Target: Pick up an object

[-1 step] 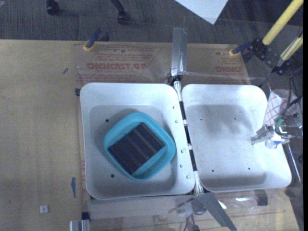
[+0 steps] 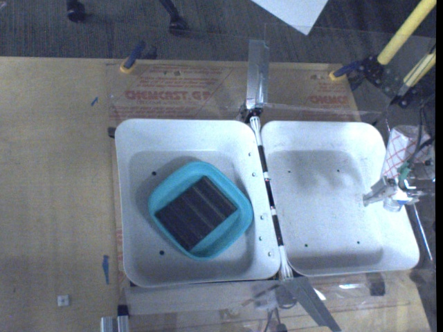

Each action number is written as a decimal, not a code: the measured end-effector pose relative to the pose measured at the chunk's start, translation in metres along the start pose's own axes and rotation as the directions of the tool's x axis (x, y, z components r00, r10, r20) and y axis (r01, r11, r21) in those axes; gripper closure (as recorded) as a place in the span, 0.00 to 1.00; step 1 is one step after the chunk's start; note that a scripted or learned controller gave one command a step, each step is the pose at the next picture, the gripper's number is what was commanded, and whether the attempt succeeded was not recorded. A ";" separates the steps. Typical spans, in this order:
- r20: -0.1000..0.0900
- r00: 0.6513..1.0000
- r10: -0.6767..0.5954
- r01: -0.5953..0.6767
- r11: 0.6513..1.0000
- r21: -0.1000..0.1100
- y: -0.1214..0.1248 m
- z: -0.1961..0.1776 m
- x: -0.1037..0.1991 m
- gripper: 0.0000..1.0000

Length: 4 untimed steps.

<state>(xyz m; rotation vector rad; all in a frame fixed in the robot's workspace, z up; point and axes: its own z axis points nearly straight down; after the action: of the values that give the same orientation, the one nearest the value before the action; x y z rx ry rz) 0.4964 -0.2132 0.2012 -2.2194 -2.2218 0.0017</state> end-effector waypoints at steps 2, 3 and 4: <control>0.001 0.952 0.305 -0.305 0.952 -0.002 0.137 -0.025 0.116 1.00; 0.004 0.953 0.302 -0.302 0.953 -0.002 0.137 -0.035 0.117 1.00; 0.006 0.954 0.298 -0.298 0.954 -0.003 0.138 -0.044 0.119 1.00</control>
<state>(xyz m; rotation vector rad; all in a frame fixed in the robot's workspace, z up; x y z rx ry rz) 0.6345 -0.0942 0.2449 -2.5341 -1.8647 0.0065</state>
